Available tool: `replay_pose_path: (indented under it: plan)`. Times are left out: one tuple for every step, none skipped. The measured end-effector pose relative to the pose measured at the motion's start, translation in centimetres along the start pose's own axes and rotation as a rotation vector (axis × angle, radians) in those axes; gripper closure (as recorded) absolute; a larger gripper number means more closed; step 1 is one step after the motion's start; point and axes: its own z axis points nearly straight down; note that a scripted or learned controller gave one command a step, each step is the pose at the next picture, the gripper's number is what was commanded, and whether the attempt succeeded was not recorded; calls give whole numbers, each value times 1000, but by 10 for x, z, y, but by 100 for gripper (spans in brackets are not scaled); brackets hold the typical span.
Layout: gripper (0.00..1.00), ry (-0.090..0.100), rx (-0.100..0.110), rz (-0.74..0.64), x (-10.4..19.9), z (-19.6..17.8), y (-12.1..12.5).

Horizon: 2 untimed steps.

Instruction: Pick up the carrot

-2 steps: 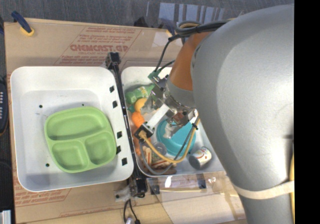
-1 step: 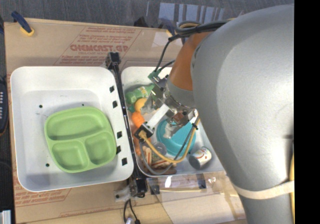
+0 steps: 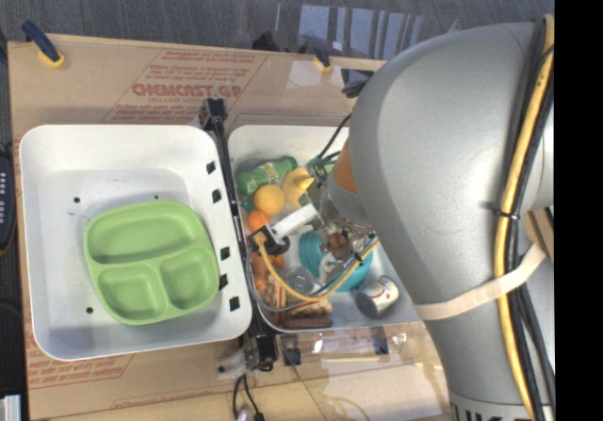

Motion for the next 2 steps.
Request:
replay_pose_path:
  plan:
    - [100, -8, 12, -21, 0, -10, -3]
    - [100, 5, 2, 31, 6, -96, -113]
